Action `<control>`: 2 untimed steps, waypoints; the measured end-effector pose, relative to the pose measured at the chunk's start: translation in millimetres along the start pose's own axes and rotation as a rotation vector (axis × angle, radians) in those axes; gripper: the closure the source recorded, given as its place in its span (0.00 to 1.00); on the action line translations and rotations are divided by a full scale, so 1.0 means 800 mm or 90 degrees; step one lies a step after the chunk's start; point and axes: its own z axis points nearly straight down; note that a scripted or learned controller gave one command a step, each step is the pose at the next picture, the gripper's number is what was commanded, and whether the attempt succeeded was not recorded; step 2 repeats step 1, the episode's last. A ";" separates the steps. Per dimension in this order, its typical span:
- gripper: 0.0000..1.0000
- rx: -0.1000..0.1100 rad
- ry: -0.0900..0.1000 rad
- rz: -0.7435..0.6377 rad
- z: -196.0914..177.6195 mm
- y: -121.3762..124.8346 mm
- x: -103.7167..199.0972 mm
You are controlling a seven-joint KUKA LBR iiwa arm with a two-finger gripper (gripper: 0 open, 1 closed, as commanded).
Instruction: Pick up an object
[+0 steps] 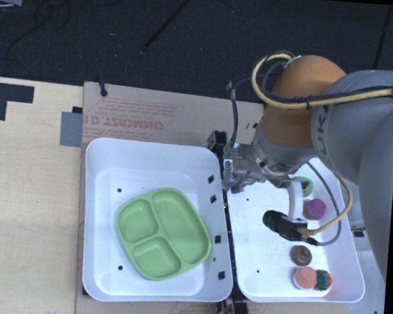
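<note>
The grey arm with its orange band (pixel 304 94) reaches in from the right and hangs over the back left of the right bin (pixel 260 288). My gripper (pixel 239 176) points down by the wall between the two bins, and the wrist hides its tips. Loose in the right bin lie a purple piece (pixel 315 209), a green piece (pixel 307 187) partly under the arm, a brown round disc (pixel 302 254), and a pink round piece (pixel 303 278) touching a small dark green one (pixel 323 281). None of them is seen in the gripper.
The left bin (pixel 102 179) holds a light green divided plate (pixel 163 233). A black part on a yellow cable (pixel 283 224) hangs from the arm over the middle of the right bin. Cardboard (pixel 131 116) lies under both bins.
</note>
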 end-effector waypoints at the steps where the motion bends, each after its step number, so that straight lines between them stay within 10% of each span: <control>1: 1.00 0.001 0.000 0.000 0.013 0.015 0.070; 2: 1.00 0.001 0.000 0.000 0.013 0.015 0.070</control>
